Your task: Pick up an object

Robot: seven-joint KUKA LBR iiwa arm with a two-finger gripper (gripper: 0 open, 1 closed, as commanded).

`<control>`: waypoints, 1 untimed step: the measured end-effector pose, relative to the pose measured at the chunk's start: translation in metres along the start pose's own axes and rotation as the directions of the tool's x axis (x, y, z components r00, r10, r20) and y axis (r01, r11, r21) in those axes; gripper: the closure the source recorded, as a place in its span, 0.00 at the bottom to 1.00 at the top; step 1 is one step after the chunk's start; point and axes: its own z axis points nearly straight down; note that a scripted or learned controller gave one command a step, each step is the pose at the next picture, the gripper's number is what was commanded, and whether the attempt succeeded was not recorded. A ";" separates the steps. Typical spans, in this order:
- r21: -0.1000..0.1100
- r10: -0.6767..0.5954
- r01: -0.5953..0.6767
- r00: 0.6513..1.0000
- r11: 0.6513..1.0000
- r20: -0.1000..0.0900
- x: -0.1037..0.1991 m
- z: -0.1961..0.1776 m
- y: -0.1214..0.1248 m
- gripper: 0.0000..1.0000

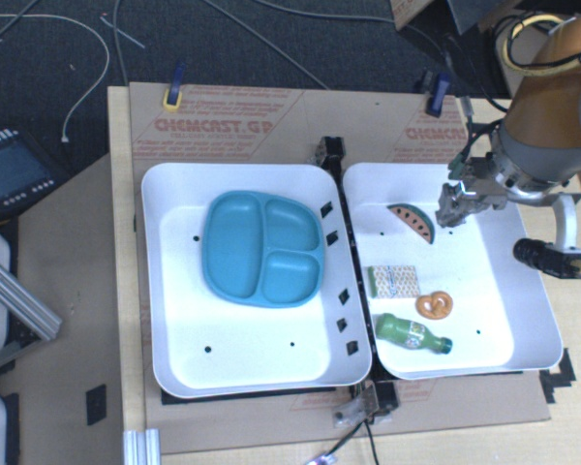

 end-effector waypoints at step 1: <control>0.000 0.001 -0.001 1.000 1.000 0.001 0.056 -0.011 0.003 1.00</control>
